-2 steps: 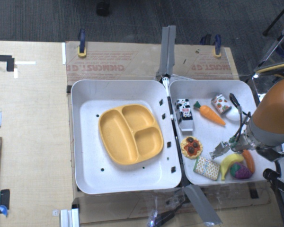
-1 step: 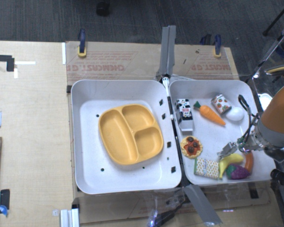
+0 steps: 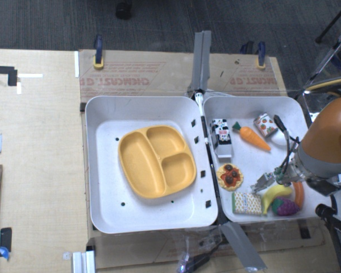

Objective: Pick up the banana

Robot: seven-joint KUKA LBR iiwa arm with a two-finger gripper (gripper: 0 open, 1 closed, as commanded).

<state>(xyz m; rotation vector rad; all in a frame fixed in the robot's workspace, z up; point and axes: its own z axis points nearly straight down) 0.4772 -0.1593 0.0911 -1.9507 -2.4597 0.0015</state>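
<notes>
Lay in the right bin (image 3: 295,104), near corner: banana (image 3: 275,194), wedged between cracker packet (image 3: 247,203) and purple grapes (image 3: 286,207). Likely light, stiff, smooth plastic; best pinched across its curved middle. Hovered just above it: claw (image 3: 269,179), spread wide, gripping nothing. Farther back sat carrot (image 3: 254,138).
</notes>
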